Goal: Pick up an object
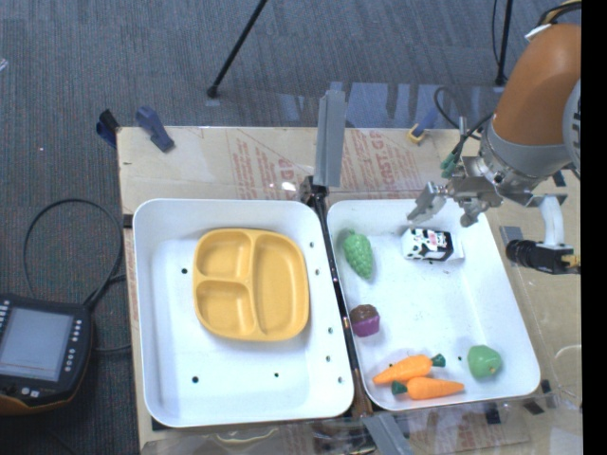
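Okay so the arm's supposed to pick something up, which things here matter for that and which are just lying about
Part of the job:
- end effector, fingers open above the right bin
- black and white carton, nearest below it
- green bumpy fruit
- purple piece
- two carrots
- green pepper

Just lying about:
- yellow divided plate in the left bin
- handheld controller on the floor

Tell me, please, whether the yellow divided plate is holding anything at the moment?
Empty. The yellow divided plate lies flat in the left bin, and all three of its compartments show bare yellow surface with nothing in them.
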Action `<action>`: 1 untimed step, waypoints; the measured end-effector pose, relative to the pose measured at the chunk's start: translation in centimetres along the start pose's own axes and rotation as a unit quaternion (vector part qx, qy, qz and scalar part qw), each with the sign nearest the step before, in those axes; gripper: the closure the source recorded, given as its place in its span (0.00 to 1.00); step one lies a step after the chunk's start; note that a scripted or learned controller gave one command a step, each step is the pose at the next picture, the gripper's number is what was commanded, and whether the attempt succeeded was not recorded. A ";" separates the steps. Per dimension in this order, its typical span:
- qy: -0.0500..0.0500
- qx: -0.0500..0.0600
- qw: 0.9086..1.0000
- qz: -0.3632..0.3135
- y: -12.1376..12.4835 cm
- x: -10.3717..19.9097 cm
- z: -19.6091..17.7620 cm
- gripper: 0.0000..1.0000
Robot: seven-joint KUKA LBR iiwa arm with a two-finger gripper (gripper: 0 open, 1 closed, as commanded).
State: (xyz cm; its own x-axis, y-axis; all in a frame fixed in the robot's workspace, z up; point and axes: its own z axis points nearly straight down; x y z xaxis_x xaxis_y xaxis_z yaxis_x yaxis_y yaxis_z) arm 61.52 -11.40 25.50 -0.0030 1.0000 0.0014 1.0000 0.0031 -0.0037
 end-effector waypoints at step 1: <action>0.000 0.003 1.000 -0.014 2.7 -3.9 6.5 0.00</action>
State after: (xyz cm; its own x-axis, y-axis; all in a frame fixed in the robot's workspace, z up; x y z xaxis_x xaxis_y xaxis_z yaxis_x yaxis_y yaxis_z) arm 64.21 -15.32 19.01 -0.0311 0.9995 0.0020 0.9995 0.0312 -0.0102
